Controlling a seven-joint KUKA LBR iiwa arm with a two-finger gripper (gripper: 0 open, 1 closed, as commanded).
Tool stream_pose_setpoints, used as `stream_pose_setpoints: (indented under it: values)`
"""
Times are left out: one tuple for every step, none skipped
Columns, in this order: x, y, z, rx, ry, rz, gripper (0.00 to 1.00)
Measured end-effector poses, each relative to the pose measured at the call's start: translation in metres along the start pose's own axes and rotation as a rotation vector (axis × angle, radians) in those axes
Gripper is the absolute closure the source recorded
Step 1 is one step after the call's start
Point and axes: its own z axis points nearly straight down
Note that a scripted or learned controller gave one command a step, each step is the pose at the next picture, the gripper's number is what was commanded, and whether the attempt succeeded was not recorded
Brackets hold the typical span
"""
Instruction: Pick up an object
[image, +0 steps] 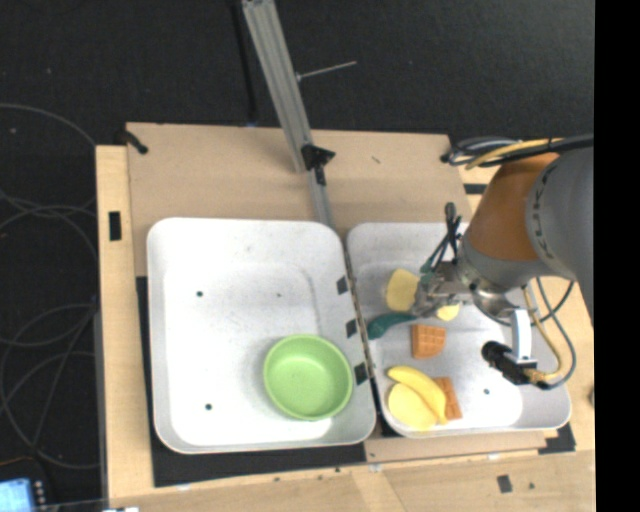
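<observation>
I see the worktop (230, 170) carrying two white bins side by side. The left bin (220, 270) has a green bowl (308, 376) near its front right corner. The right bin (375, 250) holds the clutter. The arm (530, 215) comes in from the right, orange band over the bin's right half, wrist angled down and left.

The gripper (437, 297) sits low in the middle of the right bin. Can't tell from this angle if it's open or closed, and I see nothing clearly held.

Candidates, big to small: banana (420, 386) at the front of the bin, long axis running left-back to right-front, lying over a pale yellow round piece (403, 407) and touching an orange block (449, 399). Pale yellow chunk (402, 290) just left of the gripper, nearly touching. Waffle-like orange piece (428, 342) just in front of the gripper. Teal utensil (388, 323) front-left, long axis roughly left-right, by the bin wall. Small yellow bit (448, 312) right under the gripper body, partly hidden.

My call: the nearest targets are the yellow chunk to the left and the small bit beneath, so the pick likely hinges on a short shift left or straight down. Banana is farther, toward the front.
</observation>
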Motion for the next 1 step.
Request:
stream_pose_setpoints:
  values:
    - [0.0030,0.0027,-0.0597,0.018,0.005,-0.010,1.00]
